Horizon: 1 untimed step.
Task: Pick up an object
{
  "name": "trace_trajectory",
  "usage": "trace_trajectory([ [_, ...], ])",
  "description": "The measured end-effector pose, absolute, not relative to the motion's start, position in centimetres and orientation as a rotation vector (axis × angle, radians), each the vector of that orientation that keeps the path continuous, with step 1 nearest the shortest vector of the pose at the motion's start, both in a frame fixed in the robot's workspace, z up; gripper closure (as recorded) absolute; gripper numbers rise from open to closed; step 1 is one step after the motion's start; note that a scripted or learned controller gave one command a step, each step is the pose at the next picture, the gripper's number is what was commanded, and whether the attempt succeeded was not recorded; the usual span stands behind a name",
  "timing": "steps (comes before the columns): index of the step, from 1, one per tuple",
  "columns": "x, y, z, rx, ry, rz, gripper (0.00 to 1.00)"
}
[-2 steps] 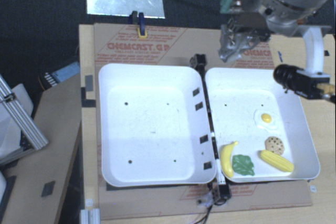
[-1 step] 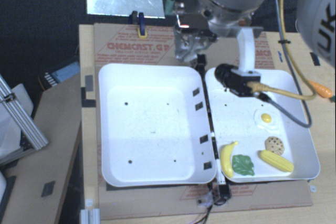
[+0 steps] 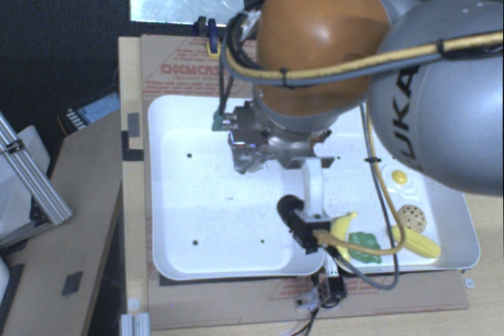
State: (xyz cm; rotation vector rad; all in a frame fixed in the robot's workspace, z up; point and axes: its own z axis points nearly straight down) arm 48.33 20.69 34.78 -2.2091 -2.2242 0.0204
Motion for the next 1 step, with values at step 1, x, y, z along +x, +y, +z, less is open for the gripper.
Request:
trace_trajectory([
  [1,55.84,23.57,33.58,-2.221,-2.225,-0.008,1.00],
])
